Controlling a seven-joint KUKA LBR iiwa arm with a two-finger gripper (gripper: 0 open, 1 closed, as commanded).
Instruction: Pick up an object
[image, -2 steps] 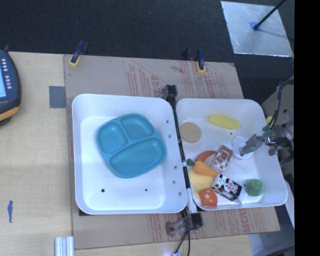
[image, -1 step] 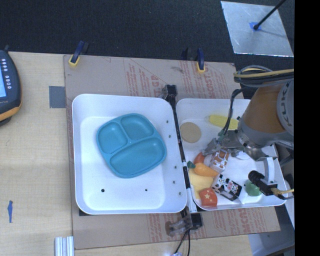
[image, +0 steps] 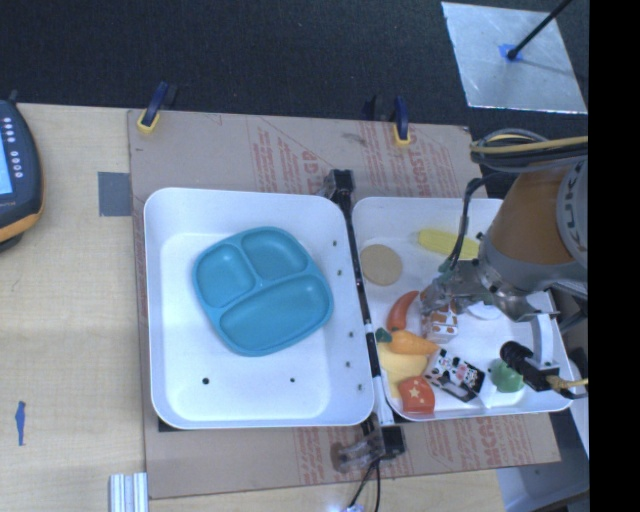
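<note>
The right bin (image: 400, 215) holds several small toy foods. A tan round cookie (image: 381, 264) lies near its left wall, and a yellow banana-like piece (image: 443, 241) lies at the back. A red sausage (image: 402, 308), an orange carrot (image: 413, 343), a yellow wedge with a red strawberry (image: 416, 396), a black-and-white block (image: 457, 375) and a green piece (image: 506, 378) fill the front. My gripper (image: 440, 305) is low in the bin's middle, right over a small white and brown item (image: 441, 324). The arm's orange band (image: 527, 225) rises behind it.
The left bin (image: 170, 300) holds a blue three-compartment plate (image: 263, 289). A black divider clamp (image: 341, 184) sits between the bins. A handheld pendant (image: 15, 170) lies at the far left of the bench. Cables (image: 520, 145) loop above the arm.
</note>
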